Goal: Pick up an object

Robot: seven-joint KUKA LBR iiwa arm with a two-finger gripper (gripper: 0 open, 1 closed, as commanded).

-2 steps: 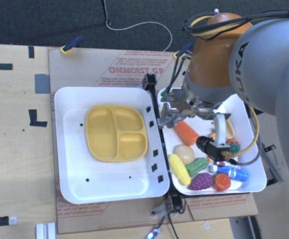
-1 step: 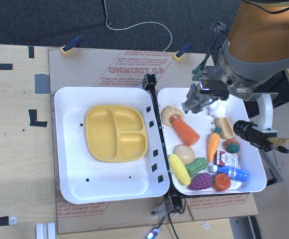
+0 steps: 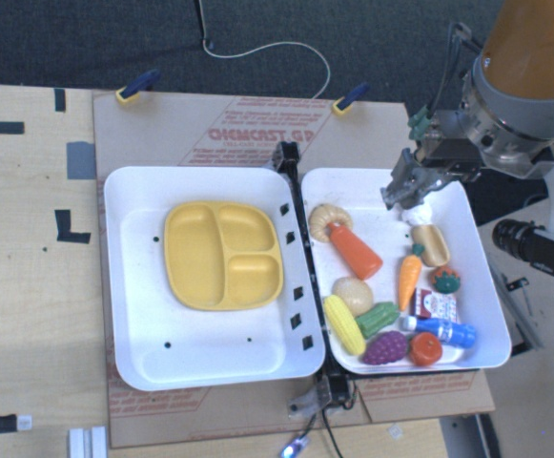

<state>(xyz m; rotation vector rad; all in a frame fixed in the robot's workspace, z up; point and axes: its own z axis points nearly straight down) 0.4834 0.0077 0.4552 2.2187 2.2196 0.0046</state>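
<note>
The grey arm is reaching in from three o'clock, its gripper [image 3: 403,195] hanging over the right bin [image 3: 480,246] with fingers (dark, hard to read) whose spread I cannot tell. The left bin [image 3: 129,275] is carrying a glossy yellow divided plate [image 3: 223,255]. At the right bin's six o'clock are lying a ridged plastic corn cob [image 3: 344,323] and bumpy purple grapes [image 3: 385,348].

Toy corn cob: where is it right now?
The corn cob lies in the right bin, near its front left corner, beside the green vegetable.
</note>
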